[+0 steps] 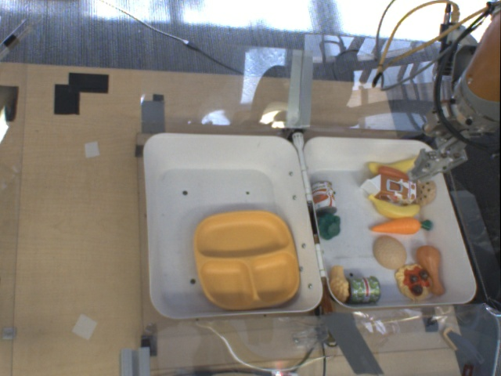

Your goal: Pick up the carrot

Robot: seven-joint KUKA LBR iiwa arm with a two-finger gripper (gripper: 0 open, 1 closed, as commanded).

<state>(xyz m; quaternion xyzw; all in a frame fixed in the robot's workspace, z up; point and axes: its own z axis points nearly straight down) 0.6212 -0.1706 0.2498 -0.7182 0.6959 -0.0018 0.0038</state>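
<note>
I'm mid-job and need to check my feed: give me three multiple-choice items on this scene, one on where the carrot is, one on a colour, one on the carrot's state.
1. Which bin holds the carrot?
A. the left bin
B. the right bin
C. neither, it is on the bench

2. What colour is the divided tray?
A. yellow-orange
B. blue
C. green

3. How is the carrot now?
A. standing upright
B. lifted by the arm
C. lying flat on the bin floor

Answers:
1. B, it lies mid-bin below the bananas.
2. A, the tray in the left bin is yellow-orange.
3. C, it lies flat, green end toward the right, with the gripper apart from it near the bin's far right corner.
</note>
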